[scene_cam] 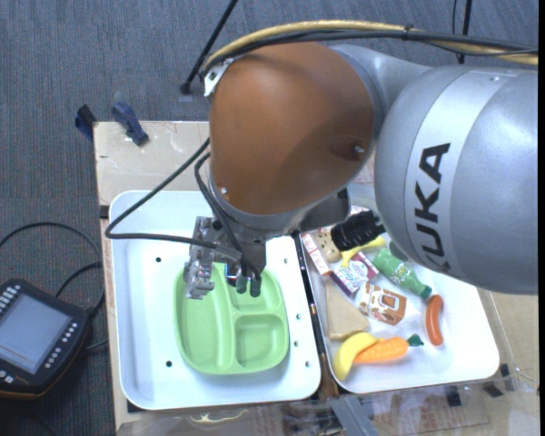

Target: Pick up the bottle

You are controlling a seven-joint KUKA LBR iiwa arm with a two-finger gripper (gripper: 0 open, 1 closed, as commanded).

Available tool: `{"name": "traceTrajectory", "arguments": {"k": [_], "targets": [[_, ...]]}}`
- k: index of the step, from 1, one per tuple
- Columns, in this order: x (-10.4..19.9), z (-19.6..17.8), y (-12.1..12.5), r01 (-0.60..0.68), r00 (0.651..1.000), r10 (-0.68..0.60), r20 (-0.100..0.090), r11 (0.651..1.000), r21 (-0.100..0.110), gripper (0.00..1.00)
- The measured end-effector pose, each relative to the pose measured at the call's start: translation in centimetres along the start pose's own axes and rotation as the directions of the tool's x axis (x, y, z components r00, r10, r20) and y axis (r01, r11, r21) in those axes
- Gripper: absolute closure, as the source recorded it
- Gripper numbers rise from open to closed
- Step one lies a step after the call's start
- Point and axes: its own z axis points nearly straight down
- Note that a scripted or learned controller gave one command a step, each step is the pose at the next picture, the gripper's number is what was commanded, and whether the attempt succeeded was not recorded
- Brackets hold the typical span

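A: Grey carpet all round, a teach pendant (23, 334) lying on it at the left, and in the middle a cardboard-topped bench (154, 143) bearing two white bins. Biggest first?

B: The arm (454, 153), then: in from the right, hiding much of the bench. Below its orange band (291, 125), the gripper (246, 285), hanging over a green divided tray (232, 334) in the left bin (141, 352). Wide or narrow? Cannot tell from this angle.

A: And the bottle?

B: Over in the right bin (472, 352): a small green bottle (401, 273), lying on its side towards the far end, just under the arm's edge in this view. Well apart from the gripper, with both bins' rims between.

A: Best way to go about it?

B: Probably rise clear of the tray, cross the rims, then come down across the bottle's body rather than along it (round, so likely to roll if nudged off-centre). Close on the middle.

A: Anything in the way?

B: Plenty. An orange snack packet (381, 304) touching or just beside it, a purple snack packet (350, 278) near its upper end, a red sausage (434, 321) by the lower end. Further down, a toy carrot (381, 350) and a banana (345, 354), likely no bother.
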Motion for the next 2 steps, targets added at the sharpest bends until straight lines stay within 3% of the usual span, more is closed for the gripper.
{"name": "traceTrajectory", "arguments": {"k": [1,2], "targets": [[0.0,-7.8,0.1,0.096,0.995,-0.096,0.003,0.995,-0.001,1.0],[-1.1,-7.7,-6.8,-0.023,1.0,0.023,0.002,1.0,-0.001,1.0]]}}
